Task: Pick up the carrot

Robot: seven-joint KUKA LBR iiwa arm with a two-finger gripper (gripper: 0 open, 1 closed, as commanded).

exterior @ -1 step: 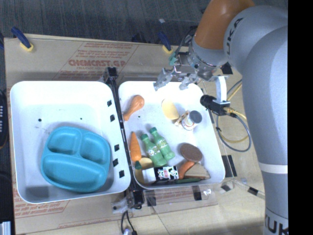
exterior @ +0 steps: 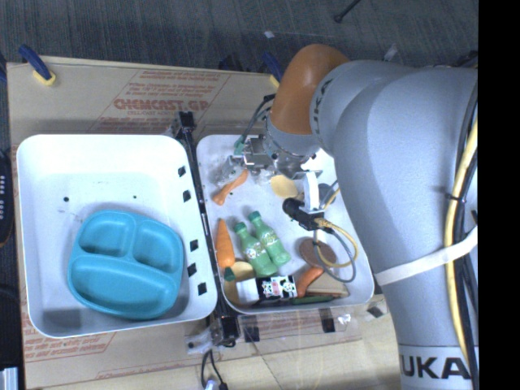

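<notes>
A small orange carrot (exterior: 230,187) lies tilted in the upper left of the right bin (exterior: 354,250). My gripper (exterior: 241,164) hangs just above and to the right of its upper end, very close to it; contact is unclear. A longer carrot (exterior: 224,243) lies along the bin's left wall, further toward the front. A third orange piece (exterior: 309,279) rests near the front right corner.
Two green bottles (exterior: 262,242), a black-and-white carton (exterior: 277,288), a brown round piece (exterior: 318,252) and a pale yellow item (exterior: 283,187) crowd the right bin. The left bin (exterior: 49,169) holds a blue divided tray (exterior: 126,263). The arm's bulk covers the bin's right side.
</notes>
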